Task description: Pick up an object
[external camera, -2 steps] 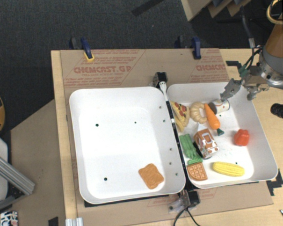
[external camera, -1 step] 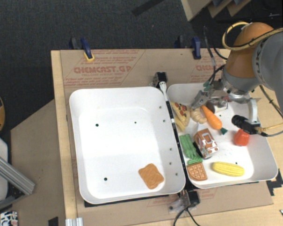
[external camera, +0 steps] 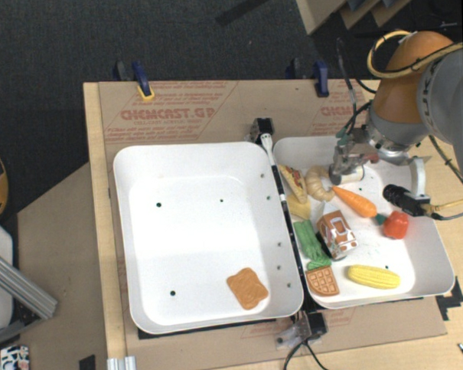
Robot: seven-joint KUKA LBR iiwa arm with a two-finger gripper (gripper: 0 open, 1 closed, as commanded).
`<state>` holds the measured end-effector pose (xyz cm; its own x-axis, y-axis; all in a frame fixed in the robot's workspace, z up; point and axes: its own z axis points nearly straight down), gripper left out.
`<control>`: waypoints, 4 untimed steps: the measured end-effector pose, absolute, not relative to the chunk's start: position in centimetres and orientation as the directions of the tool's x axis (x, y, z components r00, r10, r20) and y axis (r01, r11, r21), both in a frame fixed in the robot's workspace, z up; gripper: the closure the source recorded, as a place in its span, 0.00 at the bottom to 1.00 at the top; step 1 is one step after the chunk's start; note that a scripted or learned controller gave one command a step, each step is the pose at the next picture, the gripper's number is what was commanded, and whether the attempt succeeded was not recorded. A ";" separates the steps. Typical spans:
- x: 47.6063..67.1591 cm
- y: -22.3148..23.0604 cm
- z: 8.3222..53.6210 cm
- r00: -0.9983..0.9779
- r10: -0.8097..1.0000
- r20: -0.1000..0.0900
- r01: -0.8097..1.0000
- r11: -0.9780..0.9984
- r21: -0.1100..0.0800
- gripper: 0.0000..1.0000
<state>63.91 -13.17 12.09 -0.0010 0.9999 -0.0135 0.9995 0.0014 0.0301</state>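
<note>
Over at the far end of the right bin (external camera: 420,255), you've got the gripper (external camera: 344,170) low above the toys, just beside a beige pastry piece (external camera: 319,184) and right over the thick end of the orange carrot (external camera: 355,202). Whether the gripper is parted or closed, you cannot tell from this angle, and nothing reads as held. The pastry lies near the bin's left wall, touching a yellow banana-like piece (external camera: 298,206) and a red-and-yellow snack (external camera: 293,179) beside it. The carrot slants away toward the bin's middle, its tip pointing at a red fruit (external camera: 396,225). Move nearer the camera and you see a brown-and-white block (external camera: 337,235) leaning against a green pod (external camera: 311,243), then a waffle (external camera: 321,281) and a yellow corn cob (external camera: 373,277) side by side near the front rim. Your arm (external camera: 400,96) comes in from the right, orange band up top. Across the divide, the left bin (external camera: 195,228) holds one brown biscuit (external camera: 247,288) near its front right corner.
</note>
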 end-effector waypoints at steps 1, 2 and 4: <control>63.8 -13.2 12.0 -0.001 1.000 -0.013 1.000 0.001 0.028 0.00; 60.4 -9.1 8.5 -0.001 1.000 0.000 1.000 0.001 -0.001 0.00; 62.9 -14.3 9.8 0.000 1.000 -0.003 1.000 0.000 0.007 1.00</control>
